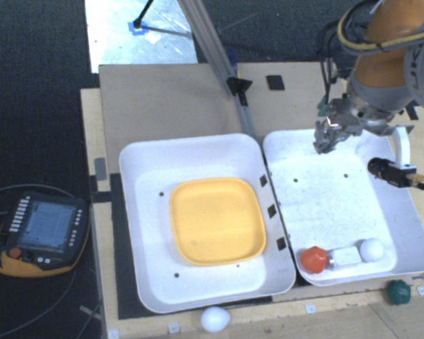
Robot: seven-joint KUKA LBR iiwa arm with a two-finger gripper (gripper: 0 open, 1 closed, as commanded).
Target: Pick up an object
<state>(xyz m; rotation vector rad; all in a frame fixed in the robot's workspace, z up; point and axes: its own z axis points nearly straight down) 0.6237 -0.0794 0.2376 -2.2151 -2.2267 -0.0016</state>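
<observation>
The pincer [329,140] hangs over the far edge of the right bin [332,207], its opening impossible to tell, well apart from the orange ball [314,259], white block [345,256] and white ball [371,249] along the near wall.

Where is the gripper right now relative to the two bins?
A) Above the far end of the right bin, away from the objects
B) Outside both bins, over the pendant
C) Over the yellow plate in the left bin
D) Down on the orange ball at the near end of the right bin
A: the gripper hangs over the far end of the right bin, while the orange ball lies at the near end.
</observation>
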